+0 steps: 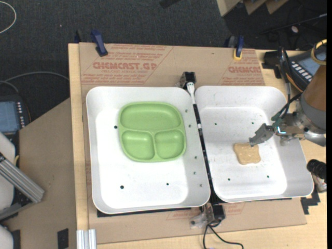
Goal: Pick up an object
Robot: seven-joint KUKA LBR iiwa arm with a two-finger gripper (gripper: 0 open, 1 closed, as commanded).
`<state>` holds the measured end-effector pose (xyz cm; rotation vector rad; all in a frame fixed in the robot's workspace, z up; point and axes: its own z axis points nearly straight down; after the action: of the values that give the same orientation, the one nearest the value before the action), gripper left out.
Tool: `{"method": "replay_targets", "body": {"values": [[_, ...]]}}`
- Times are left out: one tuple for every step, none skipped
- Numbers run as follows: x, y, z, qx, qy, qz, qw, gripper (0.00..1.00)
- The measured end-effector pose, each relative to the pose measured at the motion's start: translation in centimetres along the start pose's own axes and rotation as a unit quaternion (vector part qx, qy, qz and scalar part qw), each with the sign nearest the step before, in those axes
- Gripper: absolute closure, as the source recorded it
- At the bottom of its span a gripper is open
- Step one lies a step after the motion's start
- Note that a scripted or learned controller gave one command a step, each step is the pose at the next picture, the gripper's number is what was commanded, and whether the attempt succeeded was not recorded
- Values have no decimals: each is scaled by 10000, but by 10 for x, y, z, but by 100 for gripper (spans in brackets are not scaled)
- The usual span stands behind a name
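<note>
arm reaches in low from right | gripper (258,137) just above tan piece (247,153) | grip state: cannot tell

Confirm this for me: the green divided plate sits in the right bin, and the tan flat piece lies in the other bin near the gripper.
Not quite. The camera view shows the green divided plate in the left bin, not the right. The tan flat piece does lie in the other bin, the right bin, near the gripper.
</note>
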<state>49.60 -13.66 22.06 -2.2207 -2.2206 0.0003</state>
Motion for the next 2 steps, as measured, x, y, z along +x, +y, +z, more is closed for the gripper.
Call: {"method": "replay_targets", "body": {"values": [[-33,28,141,-8,0,17,10000,0],[47,21,133,-34,-8,-16,10000,0]]}}
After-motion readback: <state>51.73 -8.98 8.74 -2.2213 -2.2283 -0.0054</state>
